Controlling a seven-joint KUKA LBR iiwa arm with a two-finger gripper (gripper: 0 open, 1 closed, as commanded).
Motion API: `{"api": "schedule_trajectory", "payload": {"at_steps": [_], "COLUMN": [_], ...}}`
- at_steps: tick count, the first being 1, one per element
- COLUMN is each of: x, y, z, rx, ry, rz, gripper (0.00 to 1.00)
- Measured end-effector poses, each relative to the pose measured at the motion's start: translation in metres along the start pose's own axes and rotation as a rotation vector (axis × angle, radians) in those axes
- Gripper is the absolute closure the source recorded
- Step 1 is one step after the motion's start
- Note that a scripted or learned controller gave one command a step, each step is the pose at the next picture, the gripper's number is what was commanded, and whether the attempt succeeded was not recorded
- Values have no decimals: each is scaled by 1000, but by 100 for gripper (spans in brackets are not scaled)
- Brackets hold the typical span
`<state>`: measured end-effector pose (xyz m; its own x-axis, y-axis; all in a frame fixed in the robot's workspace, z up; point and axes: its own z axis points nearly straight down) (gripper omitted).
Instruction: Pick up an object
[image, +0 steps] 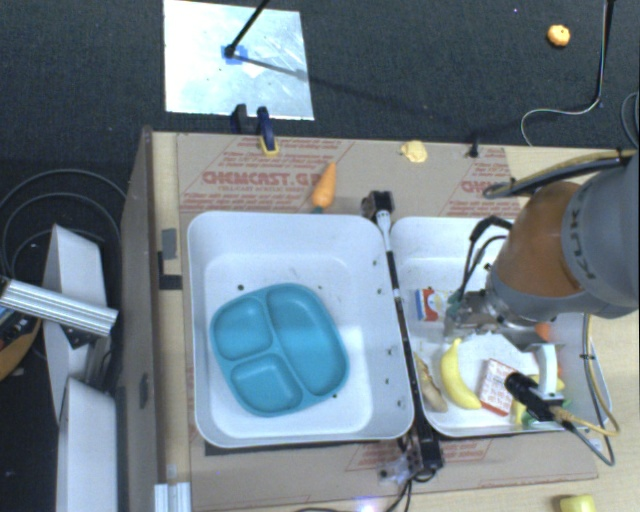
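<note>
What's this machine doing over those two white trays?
A robot arm is reaching over the right bin to pick something up. Its hand is low among the clutter, just above a banana and a red and white packet. I can't tell whether it has hold of anything. The left bin holds a blue plate.

Robot lab, cardboard bench (420, 170), bins (290, 222), cable (603, 60)

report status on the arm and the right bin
Gripper over right bin, grasp not confirmed. Banana just below it in view, on bin floor. Red-white box close beside banana; blue plate in left bin.
</note>
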<state>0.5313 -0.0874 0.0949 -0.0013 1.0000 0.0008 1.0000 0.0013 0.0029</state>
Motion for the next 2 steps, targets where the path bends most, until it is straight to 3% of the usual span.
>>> {"api": "schedule_trajectory", "payload": {"at_steps": [1, 2], "x": [36, 34], "y": [5, 3], "z": [-109, -102], "rx": [-9, 0], "ry": [0, -1], "rz": [-7, -1], "gripper": [100, 0]}}
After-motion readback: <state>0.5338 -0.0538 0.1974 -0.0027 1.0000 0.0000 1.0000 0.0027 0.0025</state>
